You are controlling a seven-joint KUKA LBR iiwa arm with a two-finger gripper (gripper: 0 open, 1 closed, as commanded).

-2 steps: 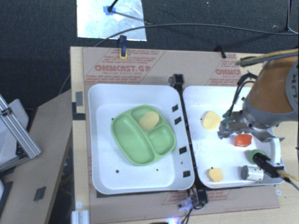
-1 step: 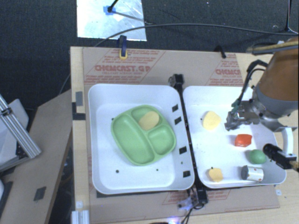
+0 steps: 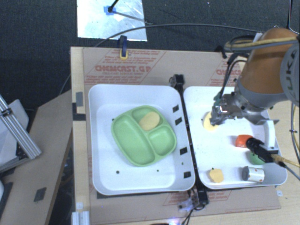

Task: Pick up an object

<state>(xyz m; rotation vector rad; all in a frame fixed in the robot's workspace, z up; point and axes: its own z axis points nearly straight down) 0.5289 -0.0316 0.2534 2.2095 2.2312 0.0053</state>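
- Hovering low in the right bin (image 3: 224,150), the end effector (image 3: 217,115) sits almost on top of a pale yellow disc (image 3: 208,123), the nearest thing to pick.
- Only the disc's edge on the side away from the arm peeks out; the rest is covered by the end effector, so I cannot say whether they touch.
- What shows of the disc looks round, with no clear long axis, so approach angle should matter little.
- From where I stand, I cannot tell whether the end effector is released or clenched.
- Toward the arm's side and nearer the front wall lie an orange piece (image 3: 242,140) and a green piece (image 3: 256,160), the latter partly hidden.
- Well apart, by the front wall, rest a yellow lump (image 3: 216,175) and a grey cylinder (image 3: 253,174).
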